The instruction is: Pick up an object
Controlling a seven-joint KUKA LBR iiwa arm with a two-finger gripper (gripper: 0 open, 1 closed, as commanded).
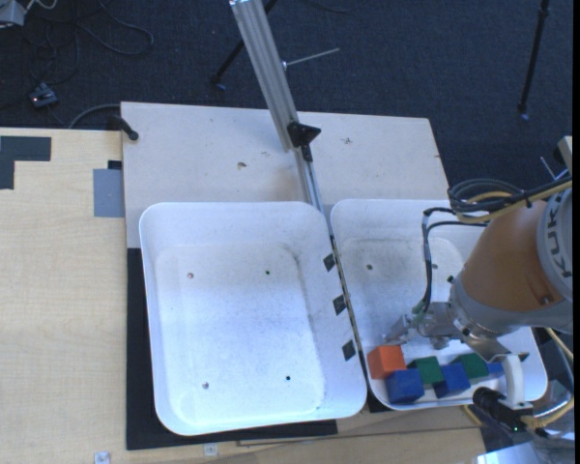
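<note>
Blue block (403, 386) beside orange block (387, 360)

I see the bench (271, 158), a pale board with a few small marks, standing on dark carpet (387, 37). Two white bins sit on it side by side, touching along their inner rims: the left bin (159, 259), the right bin (353, 222). A black mat (137, 356) shows under the left bin's left and near edges. A light wood panel (48, 298) with dark grey patches adjoins the bench on the left.
</note>
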